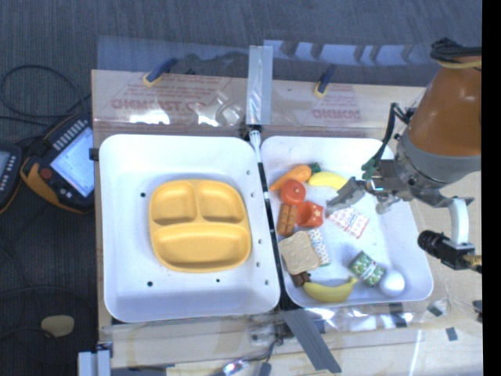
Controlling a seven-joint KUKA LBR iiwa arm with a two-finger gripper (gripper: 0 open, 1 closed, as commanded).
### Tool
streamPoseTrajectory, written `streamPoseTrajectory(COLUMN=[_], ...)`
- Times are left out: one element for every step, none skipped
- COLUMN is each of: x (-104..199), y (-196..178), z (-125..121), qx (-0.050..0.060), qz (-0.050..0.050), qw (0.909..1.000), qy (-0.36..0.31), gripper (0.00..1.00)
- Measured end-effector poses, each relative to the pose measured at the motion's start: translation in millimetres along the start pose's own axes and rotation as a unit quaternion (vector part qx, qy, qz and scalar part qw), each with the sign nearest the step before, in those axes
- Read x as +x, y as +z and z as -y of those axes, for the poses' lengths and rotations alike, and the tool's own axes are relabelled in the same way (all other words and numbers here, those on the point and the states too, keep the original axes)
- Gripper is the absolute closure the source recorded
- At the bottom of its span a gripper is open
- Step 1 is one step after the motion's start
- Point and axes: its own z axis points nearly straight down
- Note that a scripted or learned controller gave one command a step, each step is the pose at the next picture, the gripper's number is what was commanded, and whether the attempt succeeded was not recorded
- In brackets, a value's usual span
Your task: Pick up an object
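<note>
Over the right bin (423, 269), near its middle, the end effector (356, 193) is seen at the end of the grey arm with its orange band (450, 112), which reaches in from the right. Whether it is spread or pressed together cannot be told from this angle, and nothing is seen pinched in it. Just below it a small white packet with red print (349, 222) is lying on the bin floor.

Toy food is gathered in the left and lower parts of the same bin. A carrot (293, 174) and a yellow lemon-like piece (328, 181) are found at the top, with a tomato (293, 192) beneath the carrot. A red pepper-like piece (311, 214) and a brown sausage-like piece (286, 218) are placed side by side below that. A slice of bread (297, 252) is set lower, touching a patterned packet (319, 247) on its right. A banana (329, 290) is laid along the near wall, and a green can (365, 268) and a white egg (392, 282) are seen toward the near right corner.

In the left bin (117, 210) a yellow divided plate (200, 224) is resting at the centre. Both bins are carried by the table (109, 92).
</note>
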Motion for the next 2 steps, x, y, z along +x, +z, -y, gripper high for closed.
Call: streamPoseTrajectory(x=[-77.2,-76.8], y=[96.9,96.9], z=[23.4,23.2], qx=[0.0,0.0], qz=[0.0,0.0], qw=[1.0,1.0], qy=[-0.006,-0.007], gripper=[0.0,0.0])
